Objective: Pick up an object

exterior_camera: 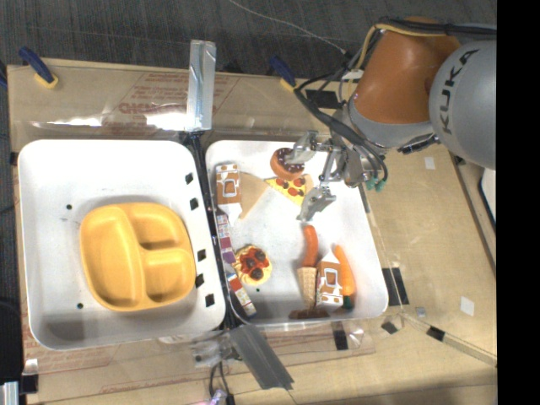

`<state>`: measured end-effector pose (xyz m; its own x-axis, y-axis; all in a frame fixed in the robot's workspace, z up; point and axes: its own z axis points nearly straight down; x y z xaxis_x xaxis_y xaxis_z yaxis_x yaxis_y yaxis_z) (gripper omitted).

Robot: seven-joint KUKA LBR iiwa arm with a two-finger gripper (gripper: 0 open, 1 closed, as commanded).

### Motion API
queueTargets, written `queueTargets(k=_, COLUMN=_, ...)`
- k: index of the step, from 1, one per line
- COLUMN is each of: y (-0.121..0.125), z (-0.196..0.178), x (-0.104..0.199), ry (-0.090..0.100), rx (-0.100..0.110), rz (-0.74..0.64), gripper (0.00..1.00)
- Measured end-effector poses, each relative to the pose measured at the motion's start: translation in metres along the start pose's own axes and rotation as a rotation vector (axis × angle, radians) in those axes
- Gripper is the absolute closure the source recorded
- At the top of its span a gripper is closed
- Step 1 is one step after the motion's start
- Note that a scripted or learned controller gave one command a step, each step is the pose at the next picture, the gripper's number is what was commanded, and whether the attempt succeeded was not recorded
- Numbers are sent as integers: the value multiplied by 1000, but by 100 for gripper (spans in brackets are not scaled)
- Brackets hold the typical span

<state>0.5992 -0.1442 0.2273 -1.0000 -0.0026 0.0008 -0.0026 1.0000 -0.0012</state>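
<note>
My gripper (306, 180) hangs over the far part of the right bin (364, 226), and it is open. One finger (301, 151) is by a round red-topped toy pastry (283, 162). The other finger (314, 204) is just above a red sausage (310, 245). A yellow pizza slice (289, 188) lies on the bin floor under the gap between them, and nothing is gripped. A tan wedge (253, 194) and a small printed box (226, 184) lie to the left.
Near the front of the right bin lie a berry tart (252, 262), an orange carrot (342, 268), a cone (307, 283) and a small carton (329, 283). A candy bar (226, 247) lies along the left wall. The left bin (42, 175) holds a yellow divided plate (135, 253).
</note>
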Motion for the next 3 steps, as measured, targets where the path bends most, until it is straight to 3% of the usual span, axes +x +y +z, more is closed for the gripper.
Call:
queueTargets(k=1, y=-15, z=134, x=54, ry=-4, rx=0, rz=18, gripper=0)
queueTargets(k=2, y=-41, z=133, x=118, ry=-11, rx=0, rz=79, gripper=0)
queueTargets(k=3, y=27, z=133, x=7, ry=-7, rx=0, rz=13, gripper=0)
